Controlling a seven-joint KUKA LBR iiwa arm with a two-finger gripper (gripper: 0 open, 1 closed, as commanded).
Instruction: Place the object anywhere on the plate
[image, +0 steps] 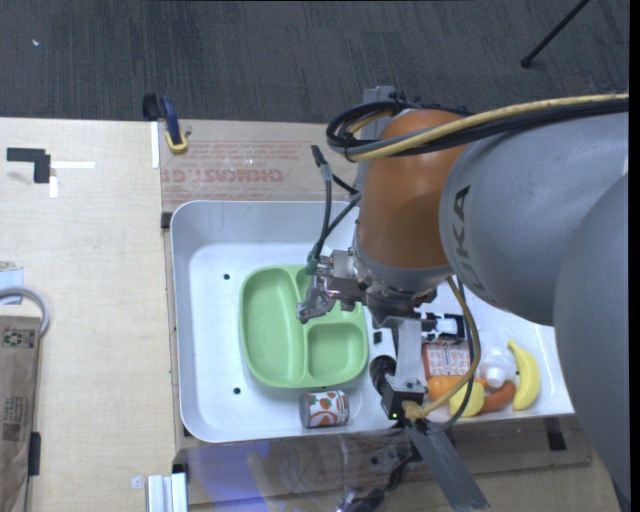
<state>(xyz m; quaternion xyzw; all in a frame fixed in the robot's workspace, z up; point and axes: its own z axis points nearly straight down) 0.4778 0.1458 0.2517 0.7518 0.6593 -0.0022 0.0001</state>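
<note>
Green divided plastic plate lying in white bin, small red-patterned can just beside its near edge. Gripper over plate's divider; finger state indiscernible.

"KUKA" on the arm

Grey, smooth-cased arm of rounded, bulky section. Broad orange band above the wrist. Dark lettering on the grey casing beside the band, partly legible. Black and yellow cables routed over the top of the band. Metal gripper assembly below the wrist, with thin black leads attached.
</note>
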